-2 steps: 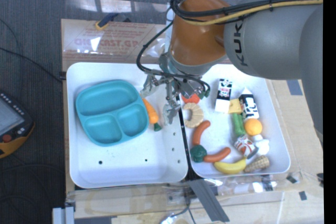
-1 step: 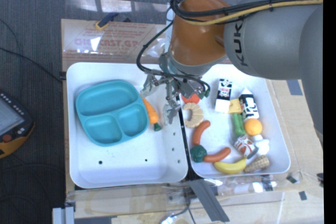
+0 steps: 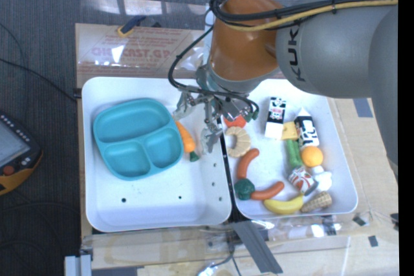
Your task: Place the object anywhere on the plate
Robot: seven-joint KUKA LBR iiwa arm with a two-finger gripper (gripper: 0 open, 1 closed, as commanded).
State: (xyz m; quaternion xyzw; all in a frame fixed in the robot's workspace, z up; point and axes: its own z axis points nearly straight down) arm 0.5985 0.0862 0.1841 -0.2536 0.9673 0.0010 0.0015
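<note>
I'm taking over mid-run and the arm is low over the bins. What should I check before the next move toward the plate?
1. Gripper position: above the divider between bins, beside the plate: ok.
2. Object held between the fingers: cannot tell.
3. Carrot: lying on the left bin floor against the blue plate's right edge, not on it: not ok.
4. Plate compartments free to receive an object: ok.
5. Plate seated flat in the left bin: ok.
6. Right bin toys, such as the banana, away from the gripper: ok.
</note>
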